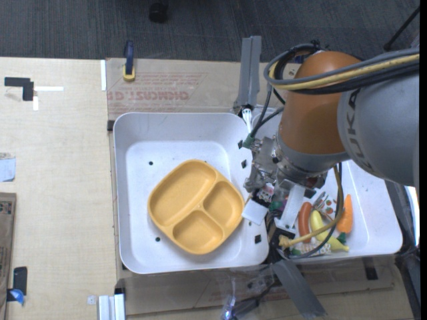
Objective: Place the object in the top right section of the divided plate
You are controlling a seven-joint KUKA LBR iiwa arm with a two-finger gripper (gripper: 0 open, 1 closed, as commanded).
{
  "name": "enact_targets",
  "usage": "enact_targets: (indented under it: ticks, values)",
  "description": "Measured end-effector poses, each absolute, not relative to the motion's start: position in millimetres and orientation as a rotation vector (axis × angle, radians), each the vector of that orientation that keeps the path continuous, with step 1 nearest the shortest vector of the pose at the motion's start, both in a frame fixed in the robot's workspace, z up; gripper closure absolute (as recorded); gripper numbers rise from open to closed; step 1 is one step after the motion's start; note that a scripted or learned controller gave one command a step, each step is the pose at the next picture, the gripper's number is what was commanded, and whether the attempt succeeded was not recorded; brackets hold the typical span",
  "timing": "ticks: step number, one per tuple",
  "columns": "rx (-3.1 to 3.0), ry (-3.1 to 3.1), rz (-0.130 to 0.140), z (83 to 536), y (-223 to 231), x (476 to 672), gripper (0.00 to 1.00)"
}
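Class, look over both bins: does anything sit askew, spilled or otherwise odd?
The plate lies turned at a slant in the left bin, not square to its walls. The toy foods are heaped in one corner of the right bin. Nothing looks spilled or damaged.

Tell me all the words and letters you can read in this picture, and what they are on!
"KU": big pale letters on the grey arm, cut off at the picture's edge.
Red print on the cardboard sheet behind the left white bin: upside down and too blurred to read.
The yellow divided plate has no writing.
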State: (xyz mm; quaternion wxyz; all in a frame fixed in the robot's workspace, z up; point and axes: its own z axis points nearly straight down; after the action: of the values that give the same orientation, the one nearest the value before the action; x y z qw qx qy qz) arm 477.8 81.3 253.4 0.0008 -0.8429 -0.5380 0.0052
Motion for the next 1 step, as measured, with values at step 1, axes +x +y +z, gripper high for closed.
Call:
enact_targets:
  ticks: [1]
  values:
    - [-2.462,-1.953,0.014,439.0,101.5,479.5,1.00]
